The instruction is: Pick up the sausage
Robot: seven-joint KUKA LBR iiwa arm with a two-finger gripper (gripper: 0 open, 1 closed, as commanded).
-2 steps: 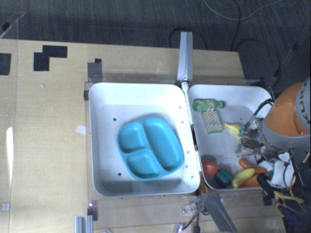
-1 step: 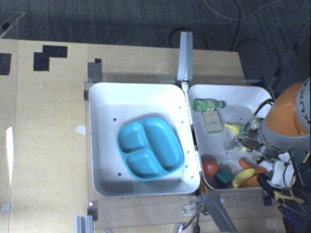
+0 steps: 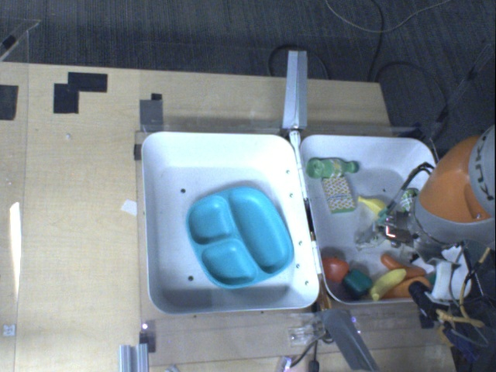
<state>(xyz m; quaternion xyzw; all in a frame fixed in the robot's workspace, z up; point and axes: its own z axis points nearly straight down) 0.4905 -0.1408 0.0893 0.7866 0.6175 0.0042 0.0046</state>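
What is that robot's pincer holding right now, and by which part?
It cannot be told: the pincer sits low in the right shallow white bin, with no item visibly gripped.

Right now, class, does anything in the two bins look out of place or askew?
Nothing looks spilled or damaged. The blue divided tray lies at a slant in the left bin, not square to its walls. Toy foods crowd the right bin's near edge.

At the right edge of the frame, the grey metal arm [image 3: 474, 208] wears a broad, rounded orange band — black cables loop beside it, and white fittings sit lower down.
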